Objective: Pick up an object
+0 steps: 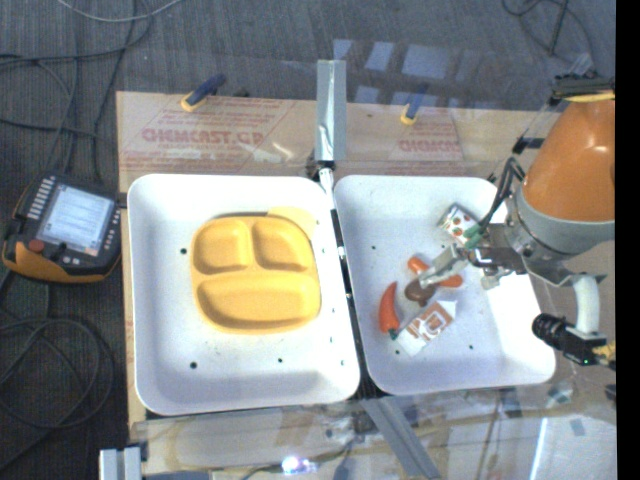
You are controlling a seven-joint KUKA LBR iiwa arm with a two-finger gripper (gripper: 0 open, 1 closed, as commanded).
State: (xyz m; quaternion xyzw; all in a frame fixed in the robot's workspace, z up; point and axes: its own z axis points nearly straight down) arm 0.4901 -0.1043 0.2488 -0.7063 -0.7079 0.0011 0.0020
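Note:
In the right bin (520,353) lie several small objects. A red-orange carrot-shaped piece (388,309) sits at the left, with a brown lump (418,292) beside it. A white and orange packet (431,322) lies just below them. A small orange piece (418,264) and a white carton with red and green print (458,224) lie further back. My gripper (447,266) reaches in from the right, low over the middle of this cluster, with its tip close to the brown lump and the orange pieces. Whether it touches any of them is unclear.
The left bin (160,368) holds a yellow compartment tray (256,272). A metal divider bar (330,118) runs back from between the bins. A teach pendant (66,228) lies on the floor at the left. The arm's orange band (578,163) looms over the right bin's far right corner.

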